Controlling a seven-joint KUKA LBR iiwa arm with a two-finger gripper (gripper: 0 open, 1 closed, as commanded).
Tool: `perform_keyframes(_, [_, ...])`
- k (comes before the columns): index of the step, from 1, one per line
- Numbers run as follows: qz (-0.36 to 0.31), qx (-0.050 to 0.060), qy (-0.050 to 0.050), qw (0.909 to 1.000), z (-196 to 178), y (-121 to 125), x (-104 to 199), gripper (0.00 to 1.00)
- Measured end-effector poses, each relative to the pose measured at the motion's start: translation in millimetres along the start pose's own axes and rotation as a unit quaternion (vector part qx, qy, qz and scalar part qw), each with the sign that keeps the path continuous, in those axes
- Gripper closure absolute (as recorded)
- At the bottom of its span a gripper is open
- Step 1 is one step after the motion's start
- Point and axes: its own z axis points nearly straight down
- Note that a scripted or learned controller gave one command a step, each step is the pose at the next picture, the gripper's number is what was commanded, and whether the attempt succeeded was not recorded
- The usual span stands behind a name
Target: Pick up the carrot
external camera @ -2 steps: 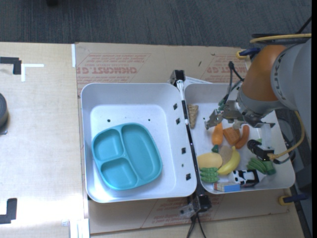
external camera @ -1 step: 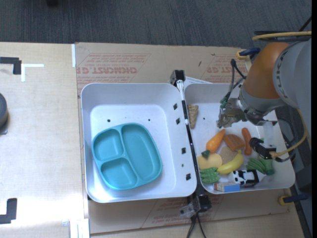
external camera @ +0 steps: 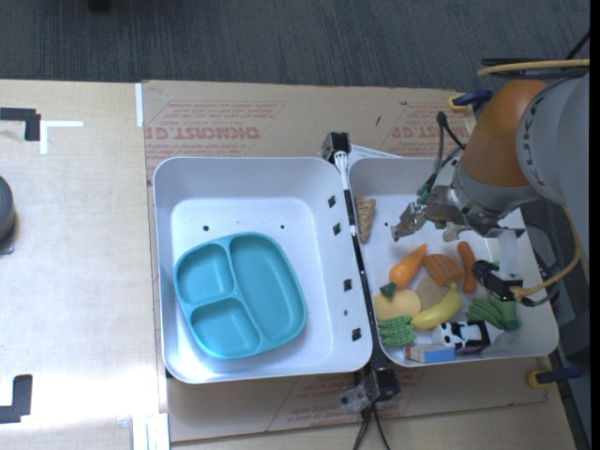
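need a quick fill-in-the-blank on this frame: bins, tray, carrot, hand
1. The teal tray lies in the ____ bin of the camera view.
2. The tray has ____ compartments.
3. The carrot lies in the right bin, just ____ the hand in the picture.
4. The banana is coloured ____.

Missing words: left; three; below; yellow
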Motion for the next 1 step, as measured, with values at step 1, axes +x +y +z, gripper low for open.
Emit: perform_keyframes(1, [0.054,-0.002,0.001,0.9985,8.1,-80.0,2.2,0.00])
